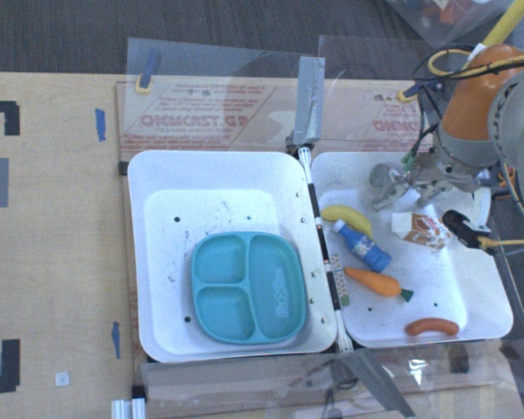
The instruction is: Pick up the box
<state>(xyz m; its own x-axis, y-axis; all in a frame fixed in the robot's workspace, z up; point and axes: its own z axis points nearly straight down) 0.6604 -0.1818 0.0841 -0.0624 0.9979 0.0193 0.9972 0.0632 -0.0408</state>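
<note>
left bin (154, 178): one teal divided plate (248, 288), three compartments, lying flat toward the near right corner; dark specks on the bare floor beside it
right bin (485, 314): box, banana, blue bottle, carrot, sausage
box (424, 230): small white and red-brown carton, on the floor in the far right part of the right bin, just near-side of the tool
banana (348, 218): close to the left wall, its end touching or just beside the blue bottle (363, 248)
carrot (376, 283): near side of the bottle, green end pointing right
sausage (432, 327): alone by the near rim, well apart from the box
arm: reaches in from the right, orange band (482, 94) over the far right corner, wrist pointing down-left into the bin
tool (408, 192): low over the far part of the right bin — cannot tell how far open; box not in it
obstacles: box has open floor on its left and near sides
surroundings: counter (52, 260) with blue tape (99, 125) — clear sheets stand behind both bins
</note>
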